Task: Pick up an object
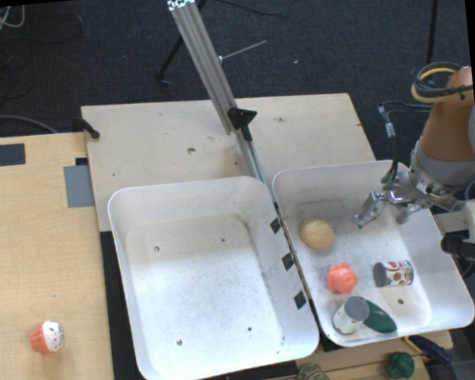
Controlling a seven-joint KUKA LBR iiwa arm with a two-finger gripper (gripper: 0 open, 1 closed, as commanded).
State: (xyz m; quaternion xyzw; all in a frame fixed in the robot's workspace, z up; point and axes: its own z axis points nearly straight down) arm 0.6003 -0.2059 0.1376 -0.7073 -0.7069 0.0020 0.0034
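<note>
The fingers (367,213) of the gripper (380,209) stood spread apart with nothing between them, at the right of the frame above the upper part of the right bin (461,305), the grey arm (448,142) with its orange band reaching in from the right edge.

Nearest the bottom edge, outside the bins, lay a dark can-like thing (312,379) and a green lump (399,365). Inside the right bin, at its lower end, a white cup (349,315) touched a green object (379,320). Just above them sat a small patterned can (395,273) and, to its left, a red-orange ball (341,278). Higher still lay a tan round object (316,234), left of the gripper and apart from it.

The left bin (133,238) filled the frame's middle. A red and white toy (47,337) sat at lower left on the wooden bench (24,249). A metal rail (207,61) ran toward the top.
</note>
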